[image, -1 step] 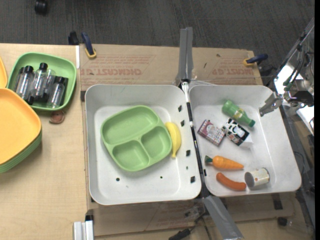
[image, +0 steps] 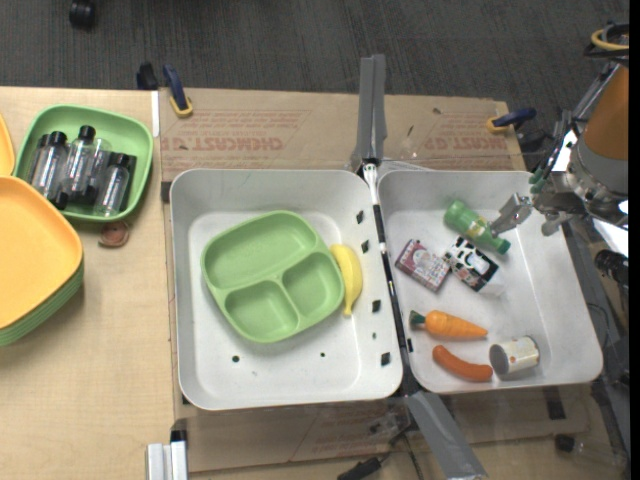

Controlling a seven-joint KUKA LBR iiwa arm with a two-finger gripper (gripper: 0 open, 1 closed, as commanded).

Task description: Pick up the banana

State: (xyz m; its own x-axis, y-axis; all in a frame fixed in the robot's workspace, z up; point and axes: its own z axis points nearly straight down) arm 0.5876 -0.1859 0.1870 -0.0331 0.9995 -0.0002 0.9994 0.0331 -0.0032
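Note:
The yellow banana (image: 348, 276) lies in the left bin (image: 190, 268), pressed against the right edge of a green divided plate (image: 272, 288) and near the wall between the bins. My gripper (image: 530, 216) hangs at the far right edge of the right bin (image: 570, 308), well to the right of the banana. Its two fingers stand apart with nothing between them, so it is open. One fingertip (image: 512, 210) is close to a green bottle (image: 475, 224).
The right bin holds the green bottle, a pink packet (image: 423, 264), a black-and-white item (image: 472, 264), a carrot (image: 455, 324), a reddish sausage-shaped piece (image: 462, 363) and a small can (image: 515, 355). On the bench at left stand a green tray of bottles (image: 85, 163) and stacked orange plates (image: 35, 263).

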